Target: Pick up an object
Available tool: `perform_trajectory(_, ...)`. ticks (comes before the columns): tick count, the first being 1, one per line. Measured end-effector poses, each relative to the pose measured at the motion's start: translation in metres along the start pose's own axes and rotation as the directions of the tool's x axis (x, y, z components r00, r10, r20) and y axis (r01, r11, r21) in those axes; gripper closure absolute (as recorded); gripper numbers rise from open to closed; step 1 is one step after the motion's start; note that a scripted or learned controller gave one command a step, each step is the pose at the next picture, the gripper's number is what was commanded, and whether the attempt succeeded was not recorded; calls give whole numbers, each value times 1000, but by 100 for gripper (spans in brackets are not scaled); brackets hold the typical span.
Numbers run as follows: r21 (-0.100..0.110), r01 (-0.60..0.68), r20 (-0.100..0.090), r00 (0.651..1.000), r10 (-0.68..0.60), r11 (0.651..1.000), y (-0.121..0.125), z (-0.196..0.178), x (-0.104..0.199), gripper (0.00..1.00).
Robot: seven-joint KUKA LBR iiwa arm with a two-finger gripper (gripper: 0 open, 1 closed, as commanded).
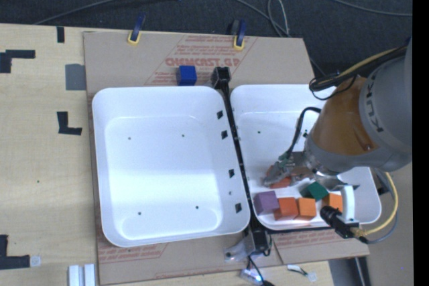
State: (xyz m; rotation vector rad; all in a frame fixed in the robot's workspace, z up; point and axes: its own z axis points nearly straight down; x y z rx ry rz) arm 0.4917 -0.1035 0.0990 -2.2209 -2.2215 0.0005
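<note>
The gripper [285, 171] hangs low in the right bin [268, 100], near its front edge, just above a cluster of small blocks; whether it is apart or together I cannot tell. A purple block [266, 200], orange blocks [289, 208] and a green block [314, 191] crowd the bin's front edge, beside the left bin [161, 100]

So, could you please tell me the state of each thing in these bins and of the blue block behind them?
Gripper: low in the right bin, over the blocks; grip hidden.
Right bin: holds the blocks at its near end.
Purple block: lying on the bin floor.
Orange blocks: side by side, resting.
Green block: resting beside the arm.
Blue block: on the cardboard, outside both bins.
Left bin: upright, undisturbed.
</note>
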Motion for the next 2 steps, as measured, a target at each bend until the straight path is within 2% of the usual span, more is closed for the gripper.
perform_trajectory(1,-8,7,-2,1000,-7,1000,37,-93,73,100)
perform_trajectory(2,1,10,-2,1000,-10,1000,41,-89,181,100)
